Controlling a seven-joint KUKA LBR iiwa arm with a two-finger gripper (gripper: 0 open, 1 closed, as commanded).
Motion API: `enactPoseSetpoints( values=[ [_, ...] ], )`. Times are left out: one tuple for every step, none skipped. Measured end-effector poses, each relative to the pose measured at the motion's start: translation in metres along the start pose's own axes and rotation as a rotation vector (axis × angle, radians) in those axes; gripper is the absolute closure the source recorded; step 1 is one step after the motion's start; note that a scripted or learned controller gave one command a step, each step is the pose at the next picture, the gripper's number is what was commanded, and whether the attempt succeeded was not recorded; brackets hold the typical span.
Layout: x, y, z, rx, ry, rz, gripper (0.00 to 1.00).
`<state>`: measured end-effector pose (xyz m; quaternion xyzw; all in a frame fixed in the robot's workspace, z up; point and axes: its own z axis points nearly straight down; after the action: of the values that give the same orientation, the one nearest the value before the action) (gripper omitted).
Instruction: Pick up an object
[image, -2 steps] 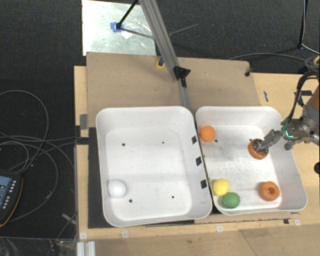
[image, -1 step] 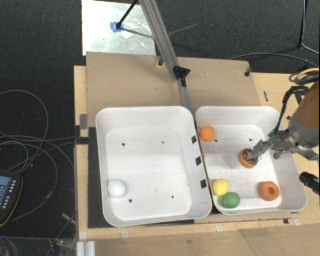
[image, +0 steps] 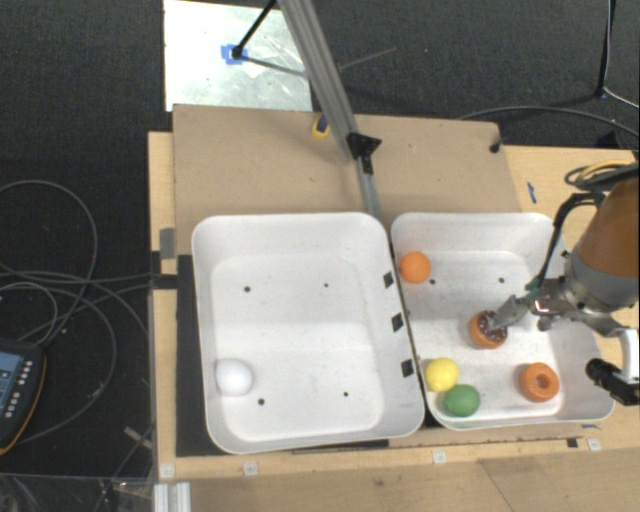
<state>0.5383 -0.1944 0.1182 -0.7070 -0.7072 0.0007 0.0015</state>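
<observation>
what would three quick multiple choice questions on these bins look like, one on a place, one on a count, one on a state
1. Where is the white ball?
A. in the left bin, near its front left corner
B. in the right bin, beside the green ball
C. on the brown board behind the bins

2. How many things lie in the right bin?
A. two
B. three
C. five

3. How does the gripper stand to the objects?
A. it hangs over the left bin
B. it is low in the right bin, at the brownish-orange object
C. it is raised high with the green ball

Answers: 1 A, the white ball sits alone in the left bin. 2 C, orange ball, brownish-orange object, yellow ball, green ball and orange ring. 3 B, its tip meets that object; whether it grips it is unclear.
</observation>
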Motion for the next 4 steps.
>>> enactPoseSetpoints(
  values=[
    [-0.001,0.002,0.025,-0.006,-0.001,0.000,0.00],
    [-0.001,0.003,0.013,-0.010,-0.002,-0.001,1.00],
    [-0.003,0.003,-0.030,-0.009,-0.003,-0.003,1.00],
    [0.000,0.006,-0.074,-0.010,-0.003,-0.005,1.00]
  ],
)
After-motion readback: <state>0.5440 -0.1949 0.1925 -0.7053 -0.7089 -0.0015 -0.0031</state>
